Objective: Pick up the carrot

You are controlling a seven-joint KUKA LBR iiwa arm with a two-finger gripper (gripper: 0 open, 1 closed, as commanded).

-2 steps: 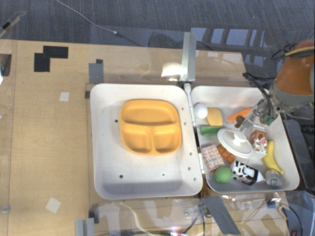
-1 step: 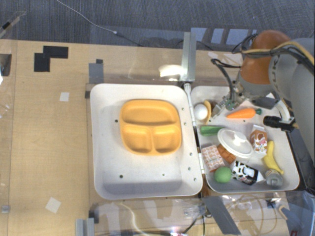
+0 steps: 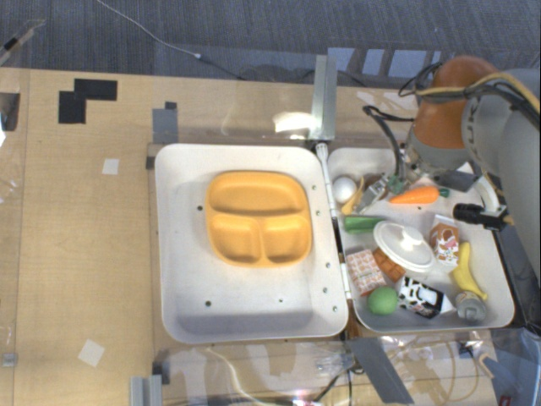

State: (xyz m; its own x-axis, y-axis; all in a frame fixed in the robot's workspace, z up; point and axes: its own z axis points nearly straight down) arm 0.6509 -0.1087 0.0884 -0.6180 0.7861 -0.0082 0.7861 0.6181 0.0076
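One carrot (image 3: 415,196) lies in the right bin (image 3: 505,307), long axis left-right, tip apparently pointing left (one banana (image 3: 467,271) nearby); the gripper (image 3: 397,178) state is unclear.

The gripper (image 3: 397,178) hangs over the far part of the right bin (image 3: 500,311). The carrot (image 3: 414,196) lies in that bin just beside the gripper, on its near-right side. An egg (image 3: 344,189) lies to the gripper's left, close to the bin wall. A lid (image 3: 404,245) rests nearer the camera than the gripper, with a ball (image 3: 382,301) and a carton (image 3: 421,298) nearer still. A banana (image 3: 467,271) lies toward the near right. The left bin (image 3: 177,311) sits well to the gripper's left and holds a tray (image 3: 258,218).
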